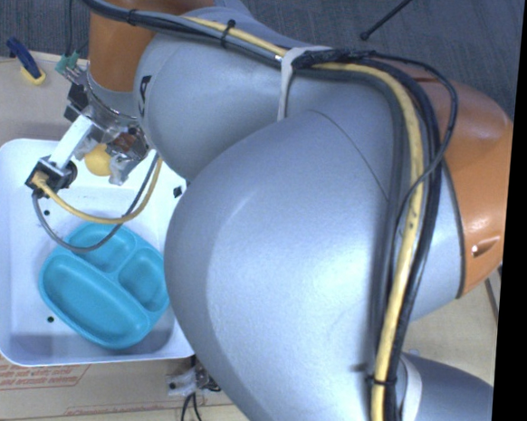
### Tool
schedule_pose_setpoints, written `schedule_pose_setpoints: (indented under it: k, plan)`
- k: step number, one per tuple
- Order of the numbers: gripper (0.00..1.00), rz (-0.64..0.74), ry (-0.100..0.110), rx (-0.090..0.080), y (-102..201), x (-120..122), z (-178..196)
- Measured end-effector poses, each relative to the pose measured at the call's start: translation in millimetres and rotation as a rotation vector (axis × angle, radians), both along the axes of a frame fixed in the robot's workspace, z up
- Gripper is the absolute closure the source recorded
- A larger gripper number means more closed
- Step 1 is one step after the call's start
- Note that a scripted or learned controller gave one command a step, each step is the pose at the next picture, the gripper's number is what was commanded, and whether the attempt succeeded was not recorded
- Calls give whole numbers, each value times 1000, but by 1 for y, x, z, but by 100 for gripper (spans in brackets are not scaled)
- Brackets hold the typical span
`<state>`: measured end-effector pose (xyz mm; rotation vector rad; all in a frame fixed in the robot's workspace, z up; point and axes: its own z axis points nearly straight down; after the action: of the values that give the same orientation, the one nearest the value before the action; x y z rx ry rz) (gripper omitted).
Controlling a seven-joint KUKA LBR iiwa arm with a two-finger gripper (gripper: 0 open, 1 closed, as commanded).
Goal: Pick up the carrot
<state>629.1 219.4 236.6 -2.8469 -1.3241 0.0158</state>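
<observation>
Huge grey arm point(333, 256) hogging most of the view, reaching over the left bin point(8, 230). Gripper point(100, 151) down near the bin's top edge (can't tell its state, too cluttered). Something yellowish point(96, 159) right at it, maybe the carrot, honestly unclear. Blue tray point(103, 292) lying in the bin below.

One white bin point(5, 257) at lower left, one blue divided tray point(103, 283) inside it (three compartments), one yellowish round item point(97, 158) at upper left, one grey arm point(305, 254).
</observation>
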Motion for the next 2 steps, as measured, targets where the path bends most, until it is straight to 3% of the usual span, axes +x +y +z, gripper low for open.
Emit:
schedule_pose_setpoints:
  k: [1, 2]
  plan:
    - [100, 290, 4, 3, -39, -121, 3]
    - [100, 489, -5, 4, 1, -41, 80]
